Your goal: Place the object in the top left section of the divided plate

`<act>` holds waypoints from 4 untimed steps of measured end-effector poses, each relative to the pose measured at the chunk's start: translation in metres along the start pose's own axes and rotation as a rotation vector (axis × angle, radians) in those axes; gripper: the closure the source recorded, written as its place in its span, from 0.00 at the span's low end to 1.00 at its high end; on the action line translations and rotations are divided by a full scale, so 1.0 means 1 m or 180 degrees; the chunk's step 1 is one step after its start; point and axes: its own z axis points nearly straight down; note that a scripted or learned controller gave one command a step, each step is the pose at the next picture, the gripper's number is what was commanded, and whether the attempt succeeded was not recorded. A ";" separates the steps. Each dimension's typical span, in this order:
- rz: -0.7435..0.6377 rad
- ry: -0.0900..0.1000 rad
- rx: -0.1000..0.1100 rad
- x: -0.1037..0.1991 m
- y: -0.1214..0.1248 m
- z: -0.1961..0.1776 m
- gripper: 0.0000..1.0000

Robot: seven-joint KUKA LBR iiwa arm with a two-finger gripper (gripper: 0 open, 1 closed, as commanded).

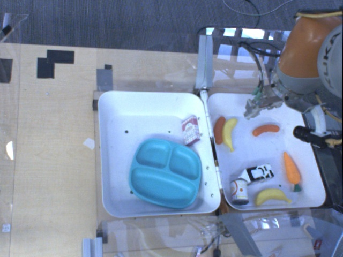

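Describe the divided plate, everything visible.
The divided plate is light blue, looks like moulded plastic, a rounded rectangle with raised ridges splitting it into three sections: two smaller ones along its upper side and one long one below. It lies flat, turned slightly askew, in the lower middle of the left bin. All three sections look bare. A small red and white packet lies just above its upper right corner, apart from it.

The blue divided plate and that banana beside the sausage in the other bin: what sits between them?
In the camera view, between the blue divided plate and the banana lie a small red-and-white packet, the bins' adjoining walls, and a reddish sausage.
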 end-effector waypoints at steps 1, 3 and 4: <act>-0.1154 0.0003 0.0001 0.041 -0.005 -0.005 1.00; 0.0236 0.0009 0.0013 0.164 -0.075 0.030 1.00; 0.1463 0.0002 0.0010 0.115 -0.097 0.030 1.00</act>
